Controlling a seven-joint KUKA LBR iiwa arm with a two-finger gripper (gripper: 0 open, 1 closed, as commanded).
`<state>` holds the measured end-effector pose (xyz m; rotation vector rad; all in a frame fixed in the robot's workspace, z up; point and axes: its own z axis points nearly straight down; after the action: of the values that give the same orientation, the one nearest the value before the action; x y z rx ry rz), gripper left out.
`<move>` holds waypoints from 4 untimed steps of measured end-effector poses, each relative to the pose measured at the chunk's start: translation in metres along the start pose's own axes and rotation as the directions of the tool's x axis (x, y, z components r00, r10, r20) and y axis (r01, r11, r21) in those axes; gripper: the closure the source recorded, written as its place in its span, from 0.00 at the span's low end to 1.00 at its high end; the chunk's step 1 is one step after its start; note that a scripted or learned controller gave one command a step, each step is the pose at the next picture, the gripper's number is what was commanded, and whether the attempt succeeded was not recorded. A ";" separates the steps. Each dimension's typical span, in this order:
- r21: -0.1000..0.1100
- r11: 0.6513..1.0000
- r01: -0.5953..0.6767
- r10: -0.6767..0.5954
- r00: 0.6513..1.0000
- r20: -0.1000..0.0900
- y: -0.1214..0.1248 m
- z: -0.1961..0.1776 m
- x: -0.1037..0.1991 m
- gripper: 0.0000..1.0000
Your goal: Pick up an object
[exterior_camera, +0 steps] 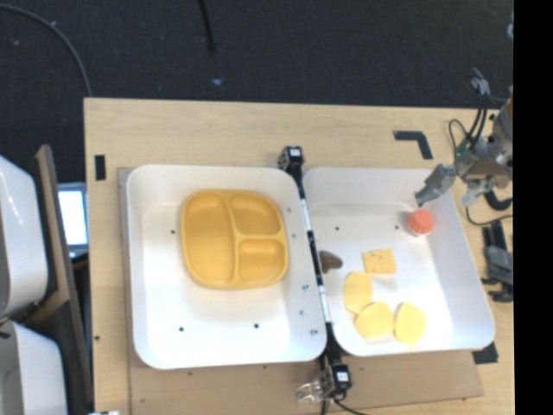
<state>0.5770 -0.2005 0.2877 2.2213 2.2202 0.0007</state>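
place: robotics lab | evidence: plywood table (216,132) with black tape marks | two white bins (155,258) clamped side by side | loose cables (52,33) on dark carpet | toy food pieces (376,321) as test props

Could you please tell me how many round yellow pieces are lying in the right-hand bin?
3. One sits just below the square yellow piece; the other two lie side by side nearer the front wall of the bin. None looks hidden.

We note a pale wood bench (216,132), matt. Two white bins (155,318), smooth plastic, faint sheen. Yellow divided plate (233,236): glossy plastic. Yellow food pieces (374,320) look matt, the cheese-like cube (379,262) pitted.
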 end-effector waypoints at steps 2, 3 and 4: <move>0.006 1.000 0.000 0.000 1.000 -0.001 0.001 0.108 -0.007 0.00; 0.004 1.000 0.000 0.000 1.000 -0.001 -0.006 0.153 -0.004 0.00; -0.001 1.000 -0.001 0.001 1.000 0.000 -0.004 0.140 -0.005 1.00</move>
<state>0.5728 -0.2053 0.1481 2.2215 2.2183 0.0020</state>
